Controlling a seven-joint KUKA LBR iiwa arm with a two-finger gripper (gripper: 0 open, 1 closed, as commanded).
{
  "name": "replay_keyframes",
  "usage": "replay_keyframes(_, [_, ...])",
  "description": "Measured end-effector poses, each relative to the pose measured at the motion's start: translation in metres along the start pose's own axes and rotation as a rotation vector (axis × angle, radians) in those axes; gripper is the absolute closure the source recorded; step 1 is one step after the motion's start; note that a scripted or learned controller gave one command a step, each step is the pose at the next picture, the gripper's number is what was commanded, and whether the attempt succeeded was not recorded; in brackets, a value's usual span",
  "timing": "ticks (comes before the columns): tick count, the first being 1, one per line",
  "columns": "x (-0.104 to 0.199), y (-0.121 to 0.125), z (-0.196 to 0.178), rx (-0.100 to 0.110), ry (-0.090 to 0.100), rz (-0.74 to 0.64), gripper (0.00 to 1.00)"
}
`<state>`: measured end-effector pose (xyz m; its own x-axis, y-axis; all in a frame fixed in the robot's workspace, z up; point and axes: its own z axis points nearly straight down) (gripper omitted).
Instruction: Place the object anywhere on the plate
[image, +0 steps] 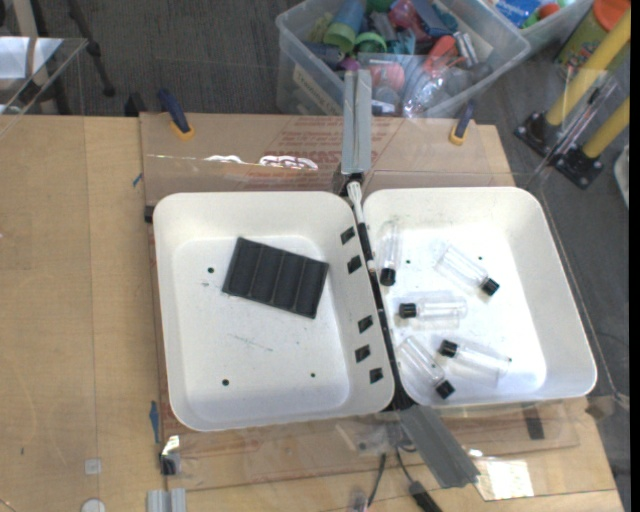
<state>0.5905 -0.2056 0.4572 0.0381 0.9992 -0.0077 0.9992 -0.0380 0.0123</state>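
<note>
You had no vial (432, 310) on the dark plate (275, 277) yet, so grasping one came first. Your claw's state could not be told

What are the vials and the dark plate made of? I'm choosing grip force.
Vials: clear, glossy plastic or glass, since the white bin shows through them; black caps look like plastic. Plate: matte black, ribbed, probably plastic or rubber, with no shine.

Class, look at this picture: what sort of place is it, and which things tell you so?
Probably a robot test bench in a lab: two white bins clamped to a wooden bench, clear vials laid out, and a crate of mixed objects behind.
</note>
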Motion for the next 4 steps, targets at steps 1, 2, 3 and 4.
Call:
replay_keyframes(1, [0.0, 0.0, 0.0, 0.0, 0.0, 0.0, 0.0])
replay_keyframes(2, [0.0, 0.001, -0.011, -0.004, -0.003, -0.001, 1.0])
replay_keyframes(3, [0.0, 0.001, -0.011, -0.004, -0.003, -0.001, 0.0])
replay_keyframes(4, [0.0, 0.002, -0.022, -0.008, -0.006, -0.002, 1.0])
